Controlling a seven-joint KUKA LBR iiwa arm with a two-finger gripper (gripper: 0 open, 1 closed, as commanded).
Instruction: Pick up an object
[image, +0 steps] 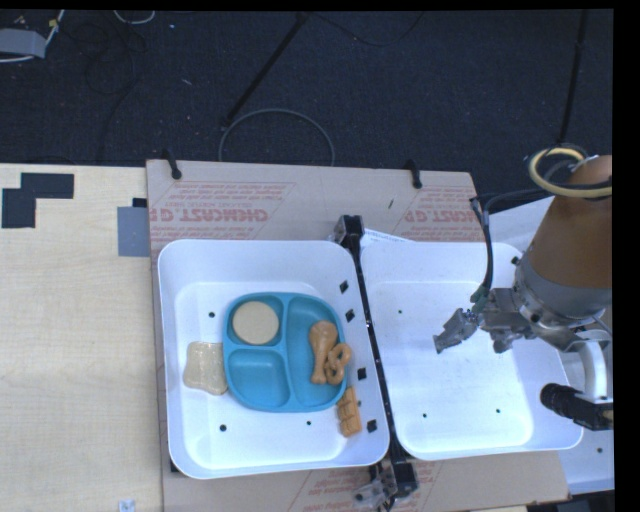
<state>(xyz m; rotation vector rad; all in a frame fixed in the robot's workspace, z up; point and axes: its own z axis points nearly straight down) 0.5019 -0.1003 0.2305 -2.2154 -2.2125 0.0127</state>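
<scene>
The objects lie in the left bin, which sits toward the worktop's left-hand side. A blue compartment tray rests near the middle of this bin's floor. Its upper left compartment holds a round tan disc; its right compartment holds a knotted, pretzel-like tan piece; its lower compartment is bare blue. A pale beige slab lies on the bin floor touching the tray's left edge, and a small orange-brown lump lies just beside the tray's lower right corner, close to the bin's right wall.

The right bin has a bare white floor. The gripper hangs over this bin's middle, well apart from every object, with nothing between its fingers; whether they are spread or closed cannot be told. The grey arm comes in over the bin's right edge.
</scene>
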